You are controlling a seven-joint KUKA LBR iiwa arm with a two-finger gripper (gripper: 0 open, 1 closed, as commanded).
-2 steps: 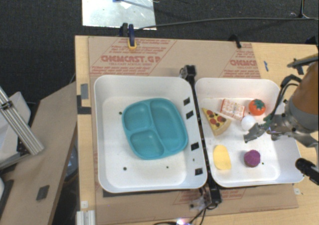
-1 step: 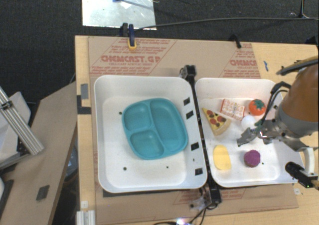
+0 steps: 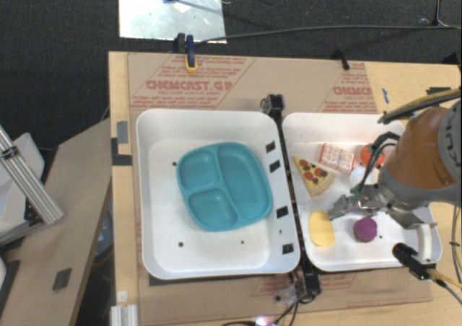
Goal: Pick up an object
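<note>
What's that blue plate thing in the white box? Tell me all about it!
The teal plate looks like smooth plastic, a rounded rectangle with three sections: one long one on its right side and two smaller ones on its left. It lies flat, turned a little askew, near the middle of the left bin. It holds no food, and it rests on the bin's floor, clear of the walls.
</note>
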